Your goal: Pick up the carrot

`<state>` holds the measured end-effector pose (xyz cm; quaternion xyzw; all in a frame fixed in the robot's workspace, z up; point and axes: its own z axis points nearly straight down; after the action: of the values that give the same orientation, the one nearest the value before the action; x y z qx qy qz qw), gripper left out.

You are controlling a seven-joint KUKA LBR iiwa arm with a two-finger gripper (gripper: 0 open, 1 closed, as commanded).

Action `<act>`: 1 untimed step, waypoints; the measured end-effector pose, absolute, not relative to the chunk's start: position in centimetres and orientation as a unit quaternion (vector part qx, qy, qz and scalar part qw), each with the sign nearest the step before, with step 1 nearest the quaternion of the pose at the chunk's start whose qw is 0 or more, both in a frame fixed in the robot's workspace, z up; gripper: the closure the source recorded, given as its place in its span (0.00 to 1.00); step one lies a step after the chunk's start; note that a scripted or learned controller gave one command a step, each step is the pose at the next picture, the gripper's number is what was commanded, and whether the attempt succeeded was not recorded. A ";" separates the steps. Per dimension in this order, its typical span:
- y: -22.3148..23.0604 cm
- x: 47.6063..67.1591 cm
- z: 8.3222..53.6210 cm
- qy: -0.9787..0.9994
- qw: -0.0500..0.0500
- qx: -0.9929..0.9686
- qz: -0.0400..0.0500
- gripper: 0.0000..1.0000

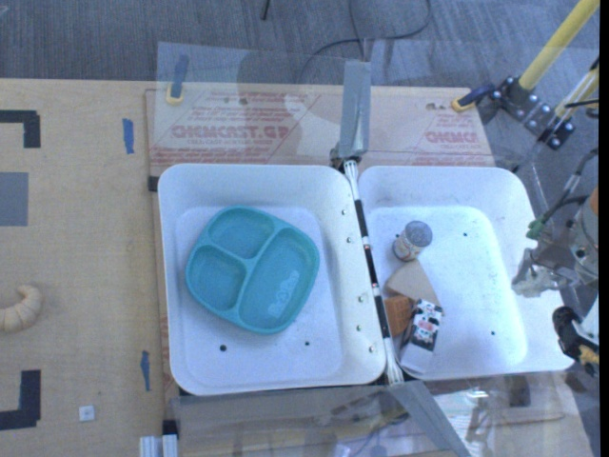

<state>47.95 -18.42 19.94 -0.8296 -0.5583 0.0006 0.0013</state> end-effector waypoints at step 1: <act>-17.2 48.0 19.7 -0.699 0.001 -0.715 0.000 1.00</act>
<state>48.02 -17.18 19.73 -0.7151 -0.6991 -0.0002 0.0006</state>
